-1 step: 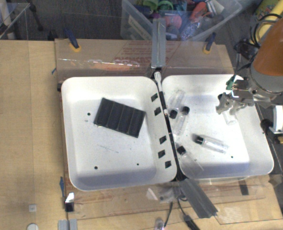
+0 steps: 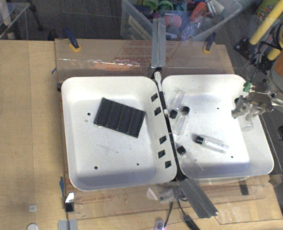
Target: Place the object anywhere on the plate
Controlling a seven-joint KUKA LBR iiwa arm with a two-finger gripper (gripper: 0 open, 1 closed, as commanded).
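- The desk (image 2: 21,128) is pale wood and carries two white bins side by side.
- The left bin (image 2: 79,174) holds the plate (image 2: 119,117), a dark ribbed rectangle lying flat and slightly tilted near the bin's middle.
- The right bin (image 2: 256,159) holds clear vials with black caps: one vial (image 2: 210,143) lies on its side near the middle, and others (image 2: 178,110) are clustered by the divider (image 2: 164,128).
- The gripper (image 2: 245,113) is at the right bin's right rim, reaching in from the right; a clear vial seems to hang below it, but whether the jaws are clenched on it cannot be told.
- A crate (image 2: 179,6) of coloured toys stands behind the bins.
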